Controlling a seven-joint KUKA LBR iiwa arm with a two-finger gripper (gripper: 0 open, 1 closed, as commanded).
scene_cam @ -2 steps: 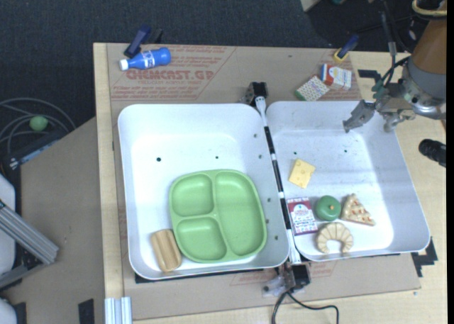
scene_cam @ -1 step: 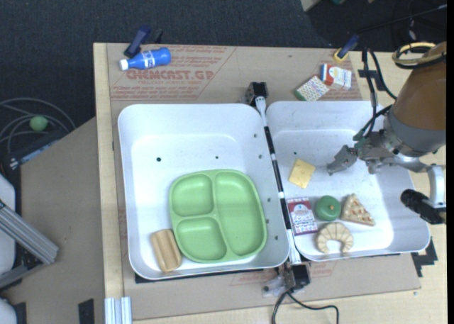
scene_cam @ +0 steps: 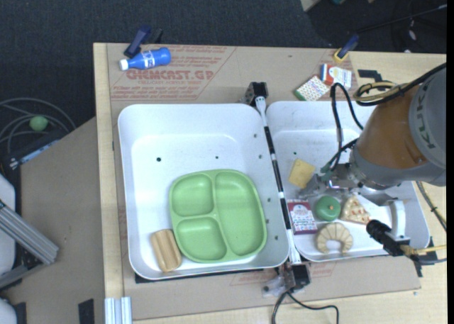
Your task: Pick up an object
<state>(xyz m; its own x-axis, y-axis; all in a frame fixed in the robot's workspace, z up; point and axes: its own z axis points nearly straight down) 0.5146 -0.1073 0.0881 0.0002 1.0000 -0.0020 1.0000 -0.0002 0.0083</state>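
Arm in right bin [scene_cam: 418,227], gripper [scene_cam: 320,186] over green round toy [scene_cam: 327,208]; grip state can't tell. Croissant [scene_cam: 334,237] at toy's 6 o'clock.

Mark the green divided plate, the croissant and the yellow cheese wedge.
green divided plate [scene_cam: 216,214], camera view, centre ridge of the plate.
croissant [scene_cam: 334,237], camera view, middle of its curved body.
yellow cheese wedge [scene_cam: 301,172], camera view, its flat top face.
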